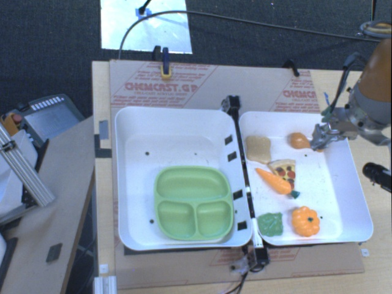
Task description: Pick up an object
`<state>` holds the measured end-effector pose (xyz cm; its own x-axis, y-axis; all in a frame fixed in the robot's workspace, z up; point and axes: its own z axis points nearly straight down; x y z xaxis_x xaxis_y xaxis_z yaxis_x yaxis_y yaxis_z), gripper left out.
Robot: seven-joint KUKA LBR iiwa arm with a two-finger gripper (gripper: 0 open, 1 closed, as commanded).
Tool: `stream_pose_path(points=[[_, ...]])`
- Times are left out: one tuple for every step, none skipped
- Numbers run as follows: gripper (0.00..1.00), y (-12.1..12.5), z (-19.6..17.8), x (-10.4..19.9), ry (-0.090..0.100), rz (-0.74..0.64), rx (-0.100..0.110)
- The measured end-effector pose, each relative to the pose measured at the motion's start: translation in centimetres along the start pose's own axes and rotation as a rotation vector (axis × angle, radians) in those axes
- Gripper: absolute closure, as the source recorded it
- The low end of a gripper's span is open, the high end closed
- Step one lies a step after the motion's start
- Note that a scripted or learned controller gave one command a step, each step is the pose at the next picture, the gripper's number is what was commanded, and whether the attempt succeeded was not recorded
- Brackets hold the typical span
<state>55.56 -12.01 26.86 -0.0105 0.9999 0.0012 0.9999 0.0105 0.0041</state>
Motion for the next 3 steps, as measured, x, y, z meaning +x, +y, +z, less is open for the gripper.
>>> stream_pose_path(points=[[1.0,0.9,1.7,4.8,0.0,0.002,0.003],[1.0,2.0,1.3,10.1,0.0,0.001,0.001],[1.0,3.0,2.9,14.9,0.0,0.002,0.003]])
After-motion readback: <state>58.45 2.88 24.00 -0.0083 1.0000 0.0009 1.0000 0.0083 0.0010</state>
